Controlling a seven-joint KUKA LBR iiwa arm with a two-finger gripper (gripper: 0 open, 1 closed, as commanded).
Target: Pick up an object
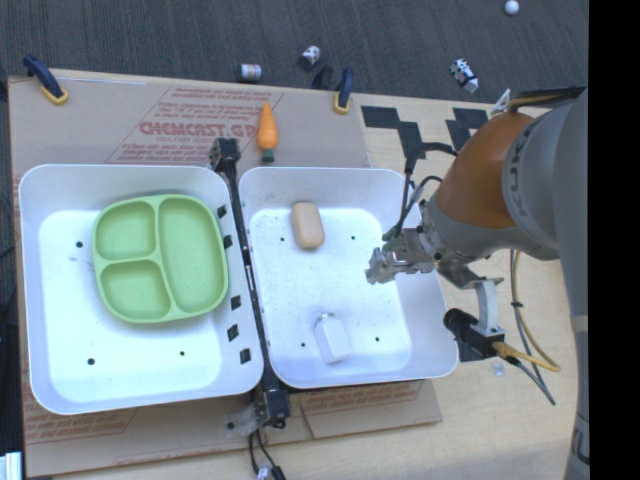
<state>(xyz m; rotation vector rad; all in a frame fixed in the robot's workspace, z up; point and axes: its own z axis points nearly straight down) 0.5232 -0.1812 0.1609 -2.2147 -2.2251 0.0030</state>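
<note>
camera view looks down on the grey arm (520,183) reaching over the right bin (420,348) — its gripper (385,266) hangs above the bin's right side, grip state unclear. a green divided plate (160,258) fills the left bin (40,368). a tan oval object (308,225) and a white block (332,337) lie in the right bin — both apart from the gripper.

The bench (420,438) bears two white bins (30,298), an orange carrot (267,128) behind.

Robot lab, white bins (60,298), clamped cardboard (150,118), grey carpet (150,18)
</note>
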